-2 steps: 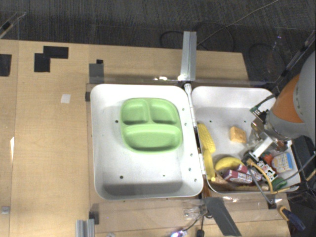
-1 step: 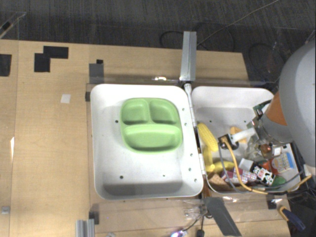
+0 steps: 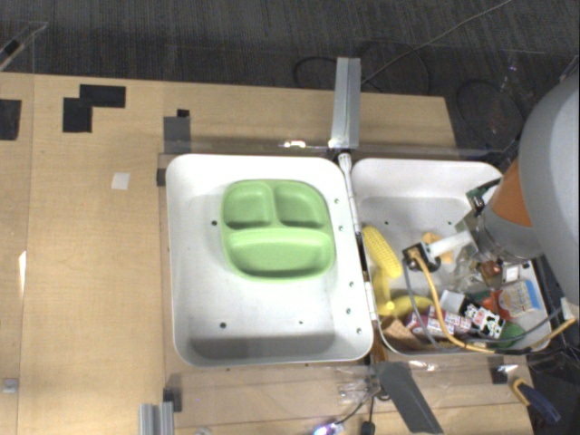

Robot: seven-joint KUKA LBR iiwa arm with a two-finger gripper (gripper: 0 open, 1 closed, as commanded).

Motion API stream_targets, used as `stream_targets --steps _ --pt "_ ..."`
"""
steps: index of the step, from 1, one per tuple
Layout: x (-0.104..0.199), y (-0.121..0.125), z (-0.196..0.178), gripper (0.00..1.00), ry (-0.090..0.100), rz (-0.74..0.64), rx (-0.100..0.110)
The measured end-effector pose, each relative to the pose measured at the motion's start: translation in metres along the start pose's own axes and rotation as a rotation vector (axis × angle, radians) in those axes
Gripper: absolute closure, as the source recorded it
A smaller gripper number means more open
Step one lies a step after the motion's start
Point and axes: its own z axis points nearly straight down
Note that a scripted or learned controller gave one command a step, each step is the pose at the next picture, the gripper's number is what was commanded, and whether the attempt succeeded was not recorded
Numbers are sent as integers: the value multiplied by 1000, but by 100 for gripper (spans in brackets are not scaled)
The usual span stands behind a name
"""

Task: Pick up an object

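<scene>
Camera view: the wooden desk (image 3: 82, 270) is sitting on dark carpet (image 3: 227, 25); the claw (image 3: 471, 265) is hovering in the right bin (image 3: 408, 184), its state unclear.

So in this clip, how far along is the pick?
Nothing looks picked yet. The grey arm with the orange band has its end effector low in the cluttered right white bin, near the yellow plastic corn cob; whether it grips anything is unclear. The green divided plate lies in the left white bin. Lifting remains.
</scene>
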Motion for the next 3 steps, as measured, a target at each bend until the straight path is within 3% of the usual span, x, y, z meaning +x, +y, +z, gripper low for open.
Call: stream_targets --steps 1,2,3 --pt "2 0 -1 0 5 -2 -2" --pt "2 0 -1 0 4 -1 -1" --pt "2 -1 -11 100 4 -13 -1"
